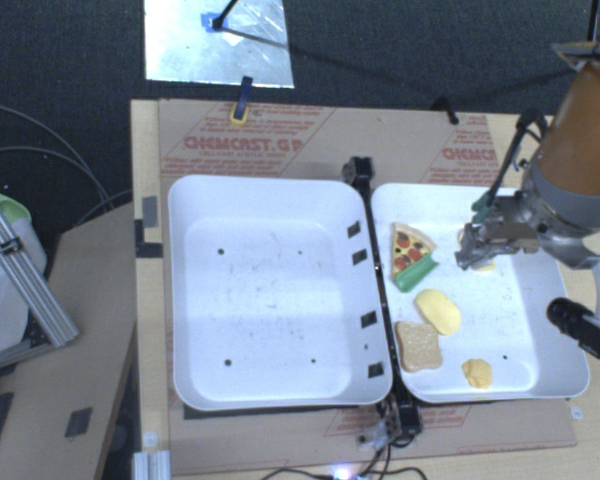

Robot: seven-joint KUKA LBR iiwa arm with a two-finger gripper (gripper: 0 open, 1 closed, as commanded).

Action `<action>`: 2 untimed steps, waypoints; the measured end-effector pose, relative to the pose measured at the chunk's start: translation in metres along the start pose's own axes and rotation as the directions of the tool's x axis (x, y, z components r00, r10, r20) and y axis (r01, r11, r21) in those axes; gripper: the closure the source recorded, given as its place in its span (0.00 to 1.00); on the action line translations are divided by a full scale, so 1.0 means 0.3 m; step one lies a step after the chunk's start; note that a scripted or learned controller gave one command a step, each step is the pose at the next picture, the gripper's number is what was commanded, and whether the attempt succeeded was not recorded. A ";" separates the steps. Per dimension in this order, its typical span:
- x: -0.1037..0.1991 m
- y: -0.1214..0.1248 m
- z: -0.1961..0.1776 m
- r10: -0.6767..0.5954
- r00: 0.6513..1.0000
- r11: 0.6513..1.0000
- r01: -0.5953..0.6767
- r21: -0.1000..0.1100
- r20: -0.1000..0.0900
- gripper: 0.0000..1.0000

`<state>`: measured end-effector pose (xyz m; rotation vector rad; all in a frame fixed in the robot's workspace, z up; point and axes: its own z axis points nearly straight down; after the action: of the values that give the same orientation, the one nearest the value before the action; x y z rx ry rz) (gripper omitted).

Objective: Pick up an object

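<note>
— What was recorded in the camera view?

— Two shallow white bins were seen side by side on the bench, the left bin (270,288) and the right bin (540,298). The arm (580,158), grey with an orange band, was extended in from the right, and the gripper (472,253) was lowered over the upper part of the right bin.

— Could the fingers be read?

— No. The tips were blurred and seen from above, so it could not be told whether they were apart or together, and nothing was seen clamped between them. A pale yellowish patch was possibly lying just beneath them, though it was too indistinct to be named.

— Where were the objects placed relative to the fingers?

— A pizza slice (411,245) was seen just to the left of them, with a green piece (416,274) touching its lower edge. Below the fingers and slightly left, a yellow oval object (438,311) was lying near. Further below, a slice of bread (418,346) was resting close to the divider, and a small yellow lump (477,372) was set well below the fingers, near the bin's front wall.
</note>
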<state>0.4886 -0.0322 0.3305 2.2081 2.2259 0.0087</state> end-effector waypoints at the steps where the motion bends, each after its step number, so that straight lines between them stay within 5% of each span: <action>1: 0.171 0.002 -0.415 -0.003 1.000 1.000 0.002 -0.009 -0.003 1.00; 2: -0.019 0.054 -0.317 0.011 1.000 1.000 -0.011 0.006 0.001 1.00</action>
<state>0.5040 -0.0377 0.4256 2.2237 2.2161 0.0006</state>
